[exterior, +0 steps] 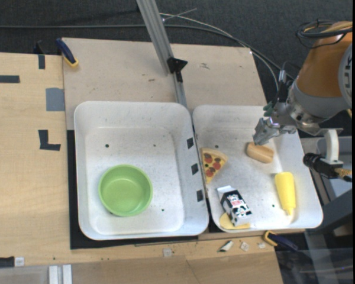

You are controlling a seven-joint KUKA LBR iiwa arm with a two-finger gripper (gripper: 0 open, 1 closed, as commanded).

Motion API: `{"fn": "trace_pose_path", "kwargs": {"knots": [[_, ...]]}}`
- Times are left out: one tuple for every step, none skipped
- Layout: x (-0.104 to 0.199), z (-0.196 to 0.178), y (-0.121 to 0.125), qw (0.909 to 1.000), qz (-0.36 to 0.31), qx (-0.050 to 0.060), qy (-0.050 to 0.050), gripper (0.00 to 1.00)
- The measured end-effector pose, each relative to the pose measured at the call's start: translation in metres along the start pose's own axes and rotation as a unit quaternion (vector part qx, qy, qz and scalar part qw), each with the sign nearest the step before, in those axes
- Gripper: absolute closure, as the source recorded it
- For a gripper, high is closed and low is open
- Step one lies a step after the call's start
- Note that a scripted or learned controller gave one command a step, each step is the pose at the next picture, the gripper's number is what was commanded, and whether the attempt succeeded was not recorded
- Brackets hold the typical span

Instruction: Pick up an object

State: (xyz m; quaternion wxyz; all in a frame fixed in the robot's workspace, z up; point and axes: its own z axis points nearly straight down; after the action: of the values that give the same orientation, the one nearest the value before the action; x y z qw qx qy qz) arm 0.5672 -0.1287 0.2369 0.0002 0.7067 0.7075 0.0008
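Observation:
My gripper hangs over the back right of the right bin, its tip just above a tan bread roll. I cannot make out how it stands. A pizza slice lies near the bin's left wall. A yellow corn cob rests by the right wall. A black-and-white milk carton lies on its side at the front, partly over a pale yellow flat piece. A green bowl sits in the left bin.
A slanted metal pole rises behind the bins. Cables run along the bench to the arm. Yellow-and-blue clamps sit at the back left and front right. Small scraps lie at the bench front.

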Motion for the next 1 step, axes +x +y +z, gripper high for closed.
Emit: {"fn": "trace_pose_path", "kwargs": {"knots": [[0.0538,-0.0062,0.0108,1.0,-0.003,0.002,0.001,1.0]]}}
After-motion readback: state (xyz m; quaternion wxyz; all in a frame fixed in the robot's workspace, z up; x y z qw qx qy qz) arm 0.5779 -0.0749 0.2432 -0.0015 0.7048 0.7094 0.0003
